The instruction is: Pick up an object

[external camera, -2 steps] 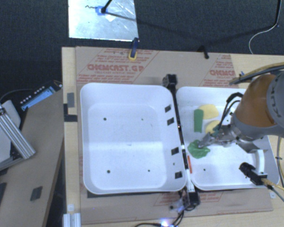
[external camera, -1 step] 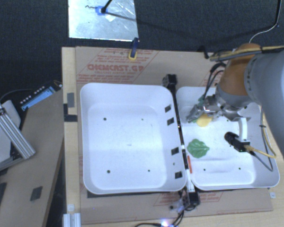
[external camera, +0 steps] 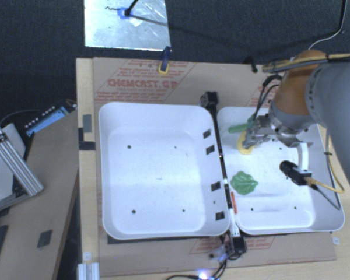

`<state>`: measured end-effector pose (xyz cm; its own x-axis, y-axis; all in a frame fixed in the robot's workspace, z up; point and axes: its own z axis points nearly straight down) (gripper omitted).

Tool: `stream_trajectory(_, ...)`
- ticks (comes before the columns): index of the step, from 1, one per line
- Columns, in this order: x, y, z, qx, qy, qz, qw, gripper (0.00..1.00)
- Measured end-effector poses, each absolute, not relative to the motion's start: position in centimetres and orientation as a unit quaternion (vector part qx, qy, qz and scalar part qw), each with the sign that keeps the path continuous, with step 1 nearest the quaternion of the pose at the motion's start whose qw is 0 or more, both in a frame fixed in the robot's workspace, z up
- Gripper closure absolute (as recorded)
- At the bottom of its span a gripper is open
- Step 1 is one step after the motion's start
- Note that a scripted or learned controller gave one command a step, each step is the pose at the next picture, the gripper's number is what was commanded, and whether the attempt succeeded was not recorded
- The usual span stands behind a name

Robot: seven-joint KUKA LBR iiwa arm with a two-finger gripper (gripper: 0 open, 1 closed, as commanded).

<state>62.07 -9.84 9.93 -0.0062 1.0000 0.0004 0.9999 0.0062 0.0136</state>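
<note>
Nearest to me lies a green leaf-shaped object [external camera: 244,182], flat on the floor of the right bin [external camera: 280,217]. Further back in this same bin my gripper [external camera: 249,140] is low over a yellow object [external camera: 245,146] – touching it or just above, I cannot tell which. A green piece [external camera: 239,128] sits just beside. Left bin [external camera: 157,168] is apart from the arm [external camera: 321,92].

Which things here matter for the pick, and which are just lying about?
Job:
- gripper, low in the right bin
- yellow piece under it
- green stick beside it
- green leaf

Lying about:
- left bin
- foil sheet
- yellow clip
</note>
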Motion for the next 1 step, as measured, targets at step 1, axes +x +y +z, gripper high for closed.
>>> stream_trajectory(1, 67.31, -10.89, 27.17, 0.705, 0.709, 0.0062, 0.01, 1.0)
